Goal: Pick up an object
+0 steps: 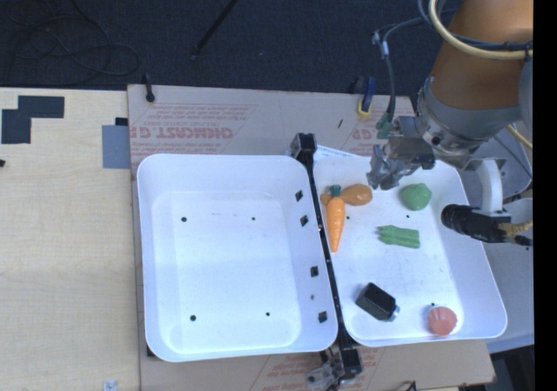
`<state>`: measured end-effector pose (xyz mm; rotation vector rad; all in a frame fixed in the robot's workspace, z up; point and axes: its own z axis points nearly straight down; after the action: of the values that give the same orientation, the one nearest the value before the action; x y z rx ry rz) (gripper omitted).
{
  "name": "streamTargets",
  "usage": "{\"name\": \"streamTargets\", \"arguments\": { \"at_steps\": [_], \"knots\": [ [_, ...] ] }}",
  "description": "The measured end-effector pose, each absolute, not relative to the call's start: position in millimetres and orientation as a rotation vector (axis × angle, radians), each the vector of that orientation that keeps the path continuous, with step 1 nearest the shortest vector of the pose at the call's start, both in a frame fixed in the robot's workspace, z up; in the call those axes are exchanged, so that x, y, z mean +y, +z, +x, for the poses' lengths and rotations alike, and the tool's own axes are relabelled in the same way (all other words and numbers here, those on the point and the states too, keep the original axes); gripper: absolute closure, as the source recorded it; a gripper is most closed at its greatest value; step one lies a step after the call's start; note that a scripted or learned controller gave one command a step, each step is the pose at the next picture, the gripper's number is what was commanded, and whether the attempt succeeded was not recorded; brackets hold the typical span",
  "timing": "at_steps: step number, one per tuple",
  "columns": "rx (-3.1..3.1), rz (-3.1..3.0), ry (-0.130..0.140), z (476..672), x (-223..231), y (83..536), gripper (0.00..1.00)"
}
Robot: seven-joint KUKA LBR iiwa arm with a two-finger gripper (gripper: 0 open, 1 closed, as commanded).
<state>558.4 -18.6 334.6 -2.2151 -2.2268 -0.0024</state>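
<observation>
Objects for picking lie scattered in the right bin (487, 293), all below or beside the pincer (384, 173), which hangs over that bin's upper edge at the end of the grey arm (474, 111) with its orange band. Whether the pincer is released or clenched cannot be told from this angle, since dark metal hides its tips; nothing shows gripped in it.

Closest to the pincer is an orange oval piece (356, 195), just below and a little left of it, apparently not touching. A carrot (334, 218) lies further left and lower, along the divider between the bins, its green top touching or nearly touching the oval piece. To the pincer's right and slightly lower sits a round green lump (416, 196), near but apart. Directly beneath the pincer, further down the bin, rests a flat green leafy piece (399, 237). Well below are a black block (377, 301) and a pink ball (441, 320). The left bin (157, 206) lies well off to the pincer's left.
</observation>
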Motion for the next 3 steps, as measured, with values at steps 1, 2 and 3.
{"name": "streamTargets", "arguments": {
  "at_steps": [1, 2, 3],
  "knots": [
    [-2.225, -2.217, -0.003, 530.8, 8.1, 372.8, 1.0],
    [-2.23, -2.218, -0.01, 528.7, 51.2, 461.3, 1.0],
    [-2.229, -2.22, -0.007, 528.7, 39.8, 542.3, 1.0]
  ]
}}
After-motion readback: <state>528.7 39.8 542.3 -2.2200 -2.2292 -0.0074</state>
